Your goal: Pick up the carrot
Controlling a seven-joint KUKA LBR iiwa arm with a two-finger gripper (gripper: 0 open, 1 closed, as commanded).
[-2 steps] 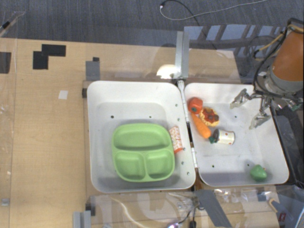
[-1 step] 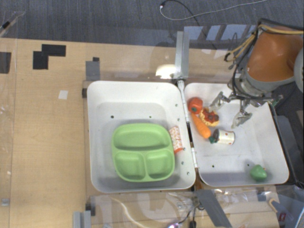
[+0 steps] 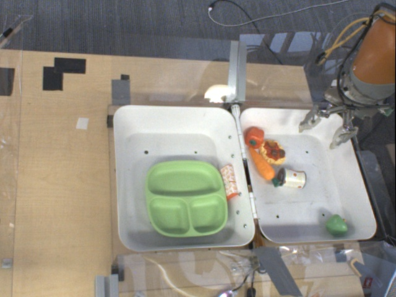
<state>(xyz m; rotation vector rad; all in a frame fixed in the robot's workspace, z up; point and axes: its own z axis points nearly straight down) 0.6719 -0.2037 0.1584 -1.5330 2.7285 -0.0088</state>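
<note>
**A:** What sits on the bench?

**B:** Two shallow white plastic bins side by side on a light wooden bench top. The left bin (image 3: 176, 119) holds a lime-green plastic plate with three compartments (image 3: 186, 198). Just beside the plate's right edge lies a small pale packet with a red end (image 3: 229, 182), close to the wall between the bins.

**A:** And the right bin?

**B:** The right bin (image 3: 346, 184) holds the long orange carrot (image 3: 262, 164), lying at a slant near the bin's left wall. A round red-orange toy fruit (image 3: 253, 135) is at its upper end, and a flat piece with red and yellow patches (image 3: 274, 151) touches its right side. Just right of the carrot's lower end, a small white cup (image 3: 293, 179) lies on its side. A small green rounded toy (image 3: 336, 224) rests near the bin's lower right corner, well apart from the rest.

**A:** Where is the arm?

**B:** The grey arm with its orange band reaches in at upper right. Its two-finger metal gripper (image 3: 327, 127) hangs over the right bin's upper right corner, well apart from the carrot. The two fingers are spread apart with nothing between them.
</note>
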